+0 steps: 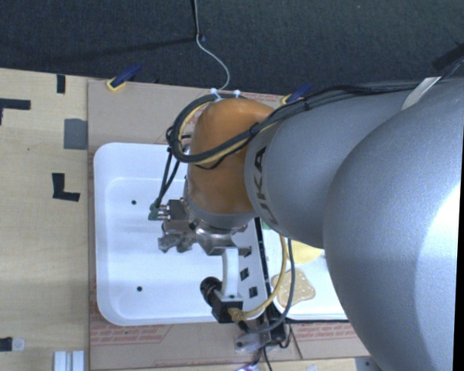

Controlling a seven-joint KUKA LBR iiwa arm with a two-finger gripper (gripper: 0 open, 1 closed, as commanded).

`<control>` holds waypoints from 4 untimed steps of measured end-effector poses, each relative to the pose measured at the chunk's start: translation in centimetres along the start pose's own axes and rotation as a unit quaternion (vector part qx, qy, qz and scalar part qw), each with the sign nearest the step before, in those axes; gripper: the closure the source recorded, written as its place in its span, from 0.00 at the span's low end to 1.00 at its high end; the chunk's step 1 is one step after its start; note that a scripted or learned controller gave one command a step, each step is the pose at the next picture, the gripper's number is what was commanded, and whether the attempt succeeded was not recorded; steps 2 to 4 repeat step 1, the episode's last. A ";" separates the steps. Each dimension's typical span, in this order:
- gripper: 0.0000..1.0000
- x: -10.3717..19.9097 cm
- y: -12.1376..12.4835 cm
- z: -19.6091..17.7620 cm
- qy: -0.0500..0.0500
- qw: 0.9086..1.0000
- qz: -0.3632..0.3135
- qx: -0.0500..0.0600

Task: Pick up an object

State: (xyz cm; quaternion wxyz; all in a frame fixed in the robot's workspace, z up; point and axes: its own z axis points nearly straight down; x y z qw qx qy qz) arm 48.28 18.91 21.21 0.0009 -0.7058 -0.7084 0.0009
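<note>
arm [371,188]: grey, comes in from 3 o'clock; its bulk covers much of that side.
orange band [222,153]: sits above the wrist, near the middle of the view.
pincer [175,234]: metal head just under the band, low over the floor of the white bin. seen from above, so i cannot tell how far open it is or whether it has hold of anything.
white bin [110,213]: shallow, on the tabletop [28,232], runs from the middle out toward 9 o'clock. the floor right under the wrist is hidden.
dark dots [134,203]: two small marks on that floor, at 10 and 7 o'clock of the pincer. too small to tell if they are holes or things.
second bin [330,306]: a strip of it shows at 4 o'clock of the pincer.
tan flat piece [300,289]: lies in the second bin, thin and speckled, partly behind cables. likeliest thing to pick.
yellow piece [306,254]: at 12 o'clock of the tan piece, mostly under the arm.
step in hand: looks like a descent or grasp try in the white bin, outcome unknown.
doing it well: close only once something sits squarely in the gap, then lift straight up and check the load; if nothing comes, try toward 4 o'clock.
risk: a thin flat piece may slip out.
</note>
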 end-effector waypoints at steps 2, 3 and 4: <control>1.00 3.1 0.0 -1.2 0.000 1.000 -0.001 0.000; 1.00 3.1 0.0 -1.2 0.000 1.000 -0.001 0.000; 1.00 3.1 0.0 -1.2 0.000 1.000 -0.001 0.000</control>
